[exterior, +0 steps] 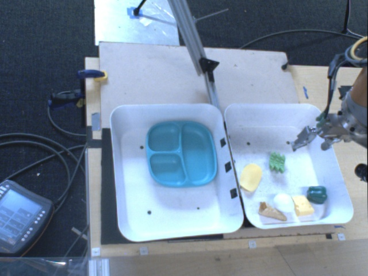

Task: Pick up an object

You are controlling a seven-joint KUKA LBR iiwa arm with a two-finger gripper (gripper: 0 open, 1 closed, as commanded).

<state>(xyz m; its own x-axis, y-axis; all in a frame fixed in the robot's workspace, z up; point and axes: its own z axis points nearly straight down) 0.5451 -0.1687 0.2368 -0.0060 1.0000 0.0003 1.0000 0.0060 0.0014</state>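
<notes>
Two metal fingers of the hand (313,138) hang spread apart over the upper right part of the right bin (261,118), with nothing between them, and the grey arm (355,105) leans in from the right edge. Nearest below and to the left lies a small green ridged piece (278,162), a fair target if the hand comes down on it. Further off sit a yellow chip-shaped piece (251,177), a white ball (282,201), a yellow block (303,205), a dark green piece (317,194) and a tan wedge (271,211). The last four crowd the front right corner, the ball and block touching, so a try there may catch two things, push one aside, or strike the bin wall. The ball looks apt to roll off. The left bin (129,211) on the desk (167,71) bears a blue divided plate (181,153), well apart.
</notes>
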